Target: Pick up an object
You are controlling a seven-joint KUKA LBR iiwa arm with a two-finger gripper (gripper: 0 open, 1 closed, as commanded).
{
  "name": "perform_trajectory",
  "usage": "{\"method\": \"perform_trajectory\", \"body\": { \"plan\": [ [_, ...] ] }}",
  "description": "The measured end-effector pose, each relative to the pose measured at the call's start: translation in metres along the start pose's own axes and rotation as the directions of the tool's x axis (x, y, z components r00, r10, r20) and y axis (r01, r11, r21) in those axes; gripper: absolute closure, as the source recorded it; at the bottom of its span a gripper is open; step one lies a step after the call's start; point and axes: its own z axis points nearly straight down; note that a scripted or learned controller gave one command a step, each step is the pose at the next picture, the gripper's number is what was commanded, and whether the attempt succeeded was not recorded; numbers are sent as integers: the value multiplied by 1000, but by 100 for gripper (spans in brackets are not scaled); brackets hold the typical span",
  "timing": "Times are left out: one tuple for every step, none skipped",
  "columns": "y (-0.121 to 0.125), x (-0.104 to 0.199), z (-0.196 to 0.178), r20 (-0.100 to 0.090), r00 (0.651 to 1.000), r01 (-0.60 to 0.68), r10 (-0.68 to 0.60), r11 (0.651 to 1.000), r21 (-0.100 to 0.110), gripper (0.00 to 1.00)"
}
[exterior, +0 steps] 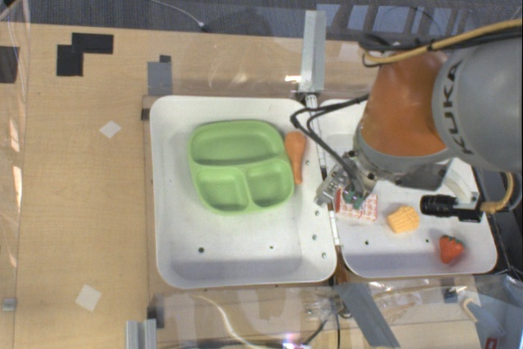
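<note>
My gripper hangs low over the left side of the right bin, under the grey arm with its orange band. Right beneath and beside it lies a white packet with red print; whether it sits between the fingers I cannot tell. A yellow corn piece lies just right of the packet. A red strawberry rests near the bin's front right corner. In the left bin a green divided plate lies flat, with an orange carrot against its right side.
The ridge between the two bins runs just left of my gripper. A black cable loops from the arm over the left bin's right edge. A metal post stands behind the bins.
</note>
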Motion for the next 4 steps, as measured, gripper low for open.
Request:
{"method": "perform_trajectory", "body": {
  "plan": [
    [9, 37, 2, -2, 957, -290, 290, 957, 6, 100],
    [63, 74, -48, 0, 738, -674, 674, 738, 5, 100],
    [122, 118, -14, 3, 595, -803, 803, 595, 11, 100],
    [156, 125, -17, 6, 224, -975, 975, 224, 7, 100]
  ]
}}
